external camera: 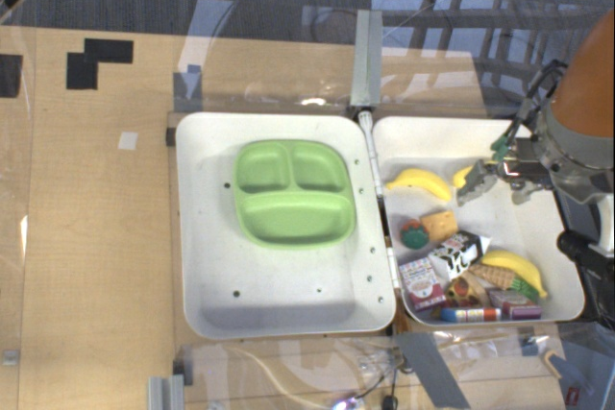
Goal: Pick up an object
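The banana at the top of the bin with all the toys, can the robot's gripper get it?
Probably yes. That banana lies alone on bare bin floor, nothing on top, and the gripper hangs just beside it in the same bin.

Two shallow white bins sat side by side: a left bin [207, 235] and a right bin [538, 235]. One green divided plate [293, 192] lay in the left. The right held two whole bananas, one [420, 181] near the top and one [517, 268] lower, plus a heap of small items too jumbled to count.
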`<action>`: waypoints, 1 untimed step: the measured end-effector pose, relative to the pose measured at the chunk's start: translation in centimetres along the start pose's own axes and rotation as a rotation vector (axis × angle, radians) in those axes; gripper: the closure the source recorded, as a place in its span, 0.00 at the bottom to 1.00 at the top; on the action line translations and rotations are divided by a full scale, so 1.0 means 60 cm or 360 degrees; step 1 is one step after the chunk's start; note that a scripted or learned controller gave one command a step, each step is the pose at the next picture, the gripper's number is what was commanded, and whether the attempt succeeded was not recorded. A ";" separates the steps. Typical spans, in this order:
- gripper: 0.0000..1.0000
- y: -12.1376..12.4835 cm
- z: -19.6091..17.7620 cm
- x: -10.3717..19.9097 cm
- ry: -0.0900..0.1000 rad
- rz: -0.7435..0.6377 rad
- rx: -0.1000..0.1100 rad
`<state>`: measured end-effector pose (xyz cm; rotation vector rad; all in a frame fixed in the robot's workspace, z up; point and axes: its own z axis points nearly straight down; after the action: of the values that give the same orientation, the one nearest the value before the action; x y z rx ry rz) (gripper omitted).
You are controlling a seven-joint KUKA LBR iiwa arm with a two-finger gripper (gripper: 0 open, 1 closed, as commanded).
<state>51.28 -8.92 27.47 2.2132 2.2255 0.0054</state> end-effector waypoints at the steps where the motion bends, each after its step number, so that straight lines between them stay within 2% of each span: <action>1: 0.00 0.175 0.193 -0.036 0.0000 -0.0124 0.0004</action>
<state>61.81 -11.03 15.95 2.1260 2.3115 0.0026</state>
